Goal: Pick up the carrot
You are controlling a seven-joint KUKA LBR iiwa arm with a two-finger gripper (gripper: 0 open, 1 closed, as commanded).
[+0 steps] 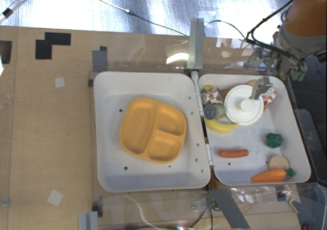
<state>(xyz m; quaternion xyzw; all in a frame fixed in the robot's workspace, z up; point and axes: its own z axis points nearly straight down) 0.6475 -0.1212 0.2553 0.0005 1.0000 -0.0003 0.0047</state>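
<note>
The carrot (269,175) lies on its side in the right bin (301,142), close to that bin's near edge and toward its right corner, its green stalk end pointing right. Touching it from behind sits a small round beige piece (278,162), and a dark green vegetable (274,140) rests a little farther back along the right wall.

The pincer (261,87) hangs over the far part of the same bin, beside a white round dish (244,104) and just above a patterned packet (269,95). How far its tips are spread cannot be told from this slant, and nothing can be seen between them. The carrot is well apart from it, at the opposite, near end of the bin.

A banana (222,127) lies under the dish's near rim, a red sausage (233,153) in the bin's middle, and a small printed carton (213,95) by the left wall. The left bin (107,173) carries an orange divided plate (153,129). Both bins sit on the desk (46,137).
</note>
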